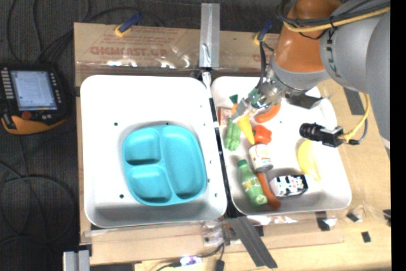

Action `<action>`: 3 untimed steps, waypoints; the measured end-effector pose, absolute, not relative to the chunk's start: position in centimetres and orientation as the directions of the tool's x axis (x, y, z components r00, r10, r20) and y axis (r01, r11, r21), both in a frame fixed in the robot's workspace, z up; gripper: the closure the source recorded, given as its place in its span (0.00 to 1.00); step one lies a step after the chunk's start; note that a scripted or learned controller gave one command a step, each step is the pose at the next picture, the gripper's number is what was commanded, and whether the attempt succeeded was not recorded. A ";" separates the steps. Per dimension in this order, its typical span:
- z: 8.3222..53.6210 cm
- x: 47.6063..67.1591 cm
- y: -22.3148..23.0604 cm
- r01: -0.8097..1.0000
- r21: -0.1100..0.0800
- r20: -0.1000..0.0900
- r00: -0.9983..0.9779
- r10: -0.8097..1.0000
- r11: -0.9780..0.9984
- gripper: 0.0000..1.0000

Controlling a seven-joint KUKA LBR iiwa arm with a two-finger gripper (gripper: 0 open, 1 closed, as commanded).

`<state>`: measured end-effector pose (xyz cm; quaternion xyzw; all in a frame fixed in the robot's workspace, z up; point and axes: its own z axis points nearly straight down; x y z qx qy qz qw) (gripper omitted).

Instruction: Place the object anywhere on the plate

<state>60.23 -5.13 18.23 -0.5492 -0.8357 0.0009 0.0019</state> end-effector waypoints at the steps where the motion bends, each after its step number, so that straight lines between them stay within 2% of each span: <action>1: 18.3 57.7 1.6 0.889 -0.003 0.001 -0.458 0.889 0.458 1.00; 2: 18.2 57.7 1.6 0.889 -0.004 0.002 -0.458 0.889 0.458 0.00; 3: 15.8 55.8 5.4 0.915 -0.001 -0.017 -0.402 0.915 0.403 0.00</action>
